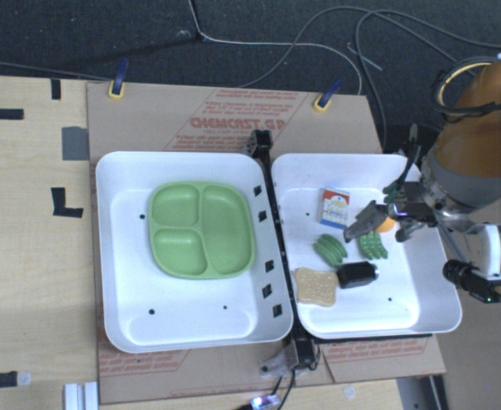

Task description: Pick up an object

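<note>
1. From my seat, the left bin (122, 254) carries a green plate (202, 230), glossy plastic, rounded square, split into three wells; it sits well apart from the arm and I judge it too flat to pinch easily
2. The right bin (404, 310) has the pickable clutter: a tan toast slice (316, 286), rough and flat, near the front left; a leafy green piece (329, 248) just behind it, its long axis slanting from back-left to front-right
3. A small white carton (335, 207) with a red corner lies toward the back, boxy and printed; a black block (357, 273), smooth and oblong, lies roughly across the bin, just right of the toast
4. A second green piece (372, 245), ribbed, sits just under the gripper (376, 221), with something orange (387, 224) peeking out beside the fingers
5. The gripper hangs over the middle of the right bin, its fingers spread a little with nothing visibly between them; one dark finger (363, 220) points left toward the carton
6. My read: the ribbed green piece is the nearest target, just in front of and below the fingertips, so the move is a short drop
</note>
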`<state>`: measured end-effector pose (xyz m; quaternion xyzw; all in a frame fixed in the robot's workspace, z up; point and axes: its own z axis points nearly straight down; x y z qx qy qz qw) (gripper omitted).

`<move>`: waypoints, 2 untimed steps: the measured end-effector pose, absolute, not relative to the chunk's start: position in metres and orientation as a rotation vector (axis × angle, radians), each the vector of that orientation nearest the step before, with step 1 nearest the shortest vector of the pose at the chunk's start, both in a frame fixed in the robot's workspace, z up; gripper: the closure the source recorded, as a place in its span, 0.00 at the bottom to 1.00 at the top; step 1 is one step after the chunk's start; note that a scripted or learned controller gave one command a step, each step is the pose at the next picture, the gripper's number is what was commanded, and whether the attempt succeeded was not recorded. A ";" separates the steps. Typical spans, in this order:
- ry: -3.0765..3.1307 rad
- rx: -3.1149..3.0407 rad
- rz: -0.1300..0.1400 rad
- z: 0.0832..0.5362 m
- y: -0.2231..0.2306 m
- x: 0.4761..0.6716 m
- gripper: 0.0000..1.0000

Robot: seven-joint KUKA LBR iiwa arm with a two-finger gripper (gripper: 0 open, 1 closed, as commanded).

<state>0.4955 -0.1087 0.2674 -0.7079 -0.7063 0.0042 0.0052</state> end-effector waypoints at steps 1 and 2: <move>-2.222 -2.219 0.001 0.273 -0.108 0.498 0.00; -2.218 -2.219 0.006 0.225 -0.110 0.489 0.00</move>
